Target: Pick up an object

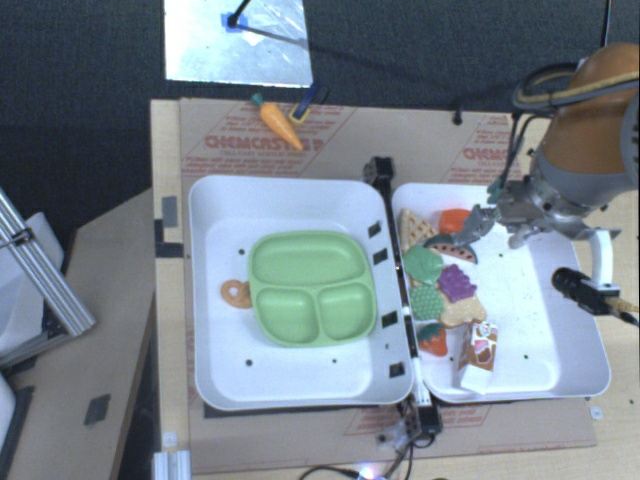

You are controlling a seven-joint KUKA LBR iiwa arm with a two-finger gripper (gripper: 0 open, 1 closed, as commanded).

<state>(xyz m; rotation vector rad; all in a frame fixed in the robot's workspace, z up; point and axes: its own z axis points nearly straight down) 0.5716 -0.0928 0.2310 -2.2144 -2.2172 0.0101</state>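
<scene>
From the overhead camera I see the arm [590,128] reaching in from the right, its gripper [478,224] low over the back of the right bin [560,358]. I cannot tell from here whether it is parted or closed. It sits just over a watermelon slice [452,249], beside an orange piece [455,219] and a waffle-patterned wedge [416,230]. Nearer me lie a green leafy piece [422,265], purple grapes [456,282], a tan cookie shape [463,312] and a small carton [480,353]. The left bin [215,368] holds a green divided plate [311,286] and a pretzel [236,294] touching its left edge. A toy carrot [280,124] lies on the cardboard behind the bins
</scene>
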